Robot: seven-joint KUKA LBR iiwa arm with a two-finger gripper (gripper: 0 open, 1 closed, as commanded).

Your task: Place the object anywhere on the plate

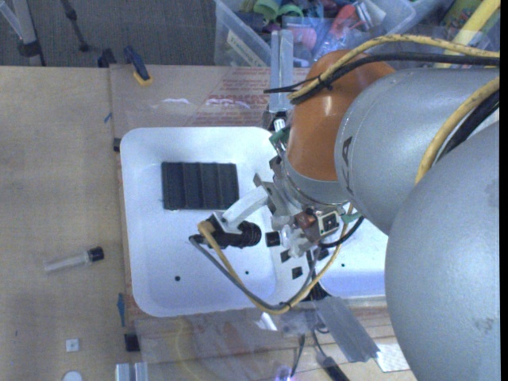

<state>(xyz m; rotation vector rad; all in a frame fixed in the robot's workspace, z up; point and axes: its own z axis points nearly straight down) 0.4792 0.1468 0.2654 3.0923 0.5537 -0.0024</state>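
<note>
A flat black ridged rectangle [199,185] lies in the upper left part of the left white bin [151,213]. My gripper [290,244] hangs over the bin's right side, below and to the right of the rectangle and apart from it. The grey arm and its orange band [317,133] cover the gripper from above, along with the right bin. I see nothing between the gripper's tips.
A small syringe-like tube [73,259] lies on the wooden bench left of the bin. A clear crate of coloured toys [317,10] stands at the back. A blue clamp [140,67] sits at the board's far left corner.
</note>
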